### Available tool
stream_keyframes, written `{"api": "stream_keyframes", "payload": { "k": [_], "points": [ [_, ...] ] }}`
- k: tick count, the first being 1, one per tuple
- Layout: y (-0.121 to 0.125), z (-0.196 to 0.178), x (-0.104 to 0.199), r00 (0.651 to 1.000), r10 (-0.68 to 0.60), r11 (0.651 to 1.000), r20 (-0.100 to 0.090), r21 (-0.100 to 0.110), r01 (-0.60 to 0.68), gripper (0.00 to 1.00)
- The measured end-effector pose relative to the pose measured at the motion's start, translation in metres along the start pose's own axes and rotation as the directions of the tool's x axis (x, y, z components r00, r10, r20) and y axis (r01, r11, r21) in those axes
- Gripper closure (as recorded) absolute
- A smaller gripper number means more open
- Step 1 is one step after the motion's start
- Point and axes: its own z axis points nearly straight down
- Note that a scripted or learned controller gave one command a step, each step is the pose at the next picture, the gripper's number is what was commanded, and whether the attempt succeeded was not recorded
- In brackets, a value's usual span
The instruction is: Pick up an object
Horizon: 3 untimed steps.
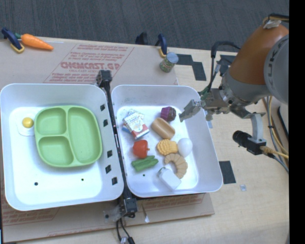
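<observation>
Nearest me in the right bin (207, 151) I see a white block (169, 178), a croissant (177, 163), a green bean (144, 162), a tomato (140, 147), an egg (184, 146). Farther back lie a hot dog bun (163, 128) and a purple piece (168, 113). My claw (189, 111) hovers over the bin's far right corner, holding nothing; I cannot tell its opening.

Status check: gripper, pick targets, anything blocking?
Gripper over right bin upper right, nothing held. Purple toy nearest. Toys clustered, hot dog bun alongside.
</observation>
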Motion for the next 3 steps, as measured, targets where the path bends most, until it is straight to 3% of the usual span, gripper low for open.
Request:
{"api": "stream_keyframes", "payload": {
  "k": [1,2,3],
  "points": [
    [-0.008,0.142,-0.010,1.000,-0.003,1.000,-0.008,-0.004,0.003,0.00],
    [-0.007,0.131,-0.011,1.000,-0.008,1.000,-0.003,-0.008,0.008,1.00],
    [0.023,0.010,0.021,1.000,0.000,1.000,0.001,-0.004,0.000,1.00]
  ]
}}
